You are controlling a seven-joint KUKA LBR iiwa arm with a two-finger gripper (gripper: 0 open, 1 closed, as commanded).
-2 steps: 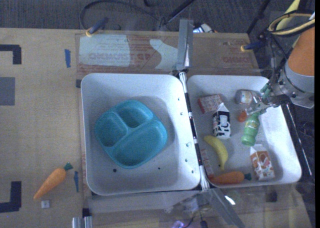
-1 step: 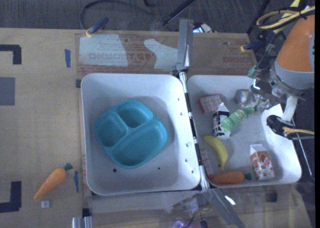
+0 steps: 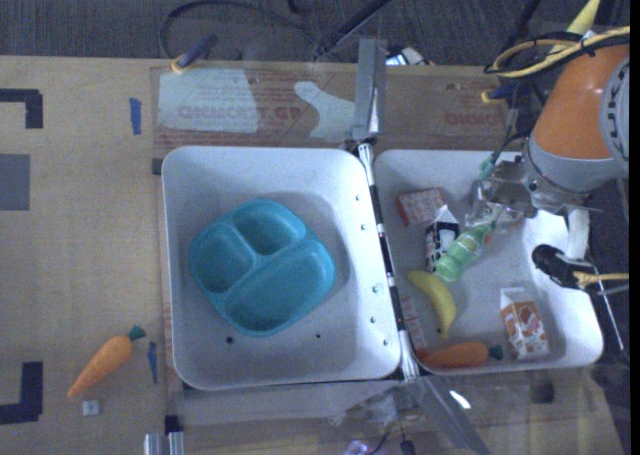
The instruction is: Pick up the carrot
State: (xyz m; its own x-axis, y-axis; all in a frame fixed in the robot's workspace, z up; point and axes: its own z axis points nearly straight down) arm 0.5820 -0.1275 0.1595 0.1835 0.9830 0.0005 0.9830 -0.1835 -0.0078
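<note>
Hovering over the right bin point(image 3: 590, 338), the gripper point(image 3: 497, 200) is seen above a green bottle point(image 3: 463, 251); whether it is spread or pressed together cannot be told. Nothing has been lifted yet: the carrot point(image 3: 455, 354) is left lying at the bin's near edge, beside a banana point(image 3: 437, 299). Another carrot point(image 3: 100, 364) is spotted out on the bench point(image 3: 70, 273). A blue tray point(image 3: 262, 265) is held by the left bin point(image 3: 190, 178).

Soft even overhead light, faint shadows, slightly blurry, glare on white bins point(image 3: 190, 168)
</note>
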